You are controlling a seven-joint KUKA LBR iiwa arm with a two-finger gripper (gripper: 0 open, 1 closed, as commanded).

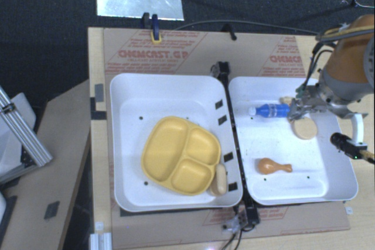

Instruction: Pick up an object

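Surface [176, 50]: brown board, centre of frame, carrying two white bins side by side.
Left bin [126, 91]: holds a yellow tray [180, 155] with three compartments; a pale bun [220, 180] lies against the tray's lower right edge.
Right bin [334, 184]: holds three loose things, all candidates for picking.
Arm [351, 67]: enters at right of frame, wrist over the right bin's upper right.
Bottle [270, 110]: blue, on its side, upper middle of right bin, one end reaching the end effector.
Disc [304, 128]: tan, just below the end effector.
Drumstick [273, 167]: orange, lower middle of right bin, well apart from the others.
End effector [300, 108]: low at the bottle's right end; opening, cannot tell.
Step, by judgement: approach or grasp at the bottle. Next: close firmly on it, lift straight, clear the disc.
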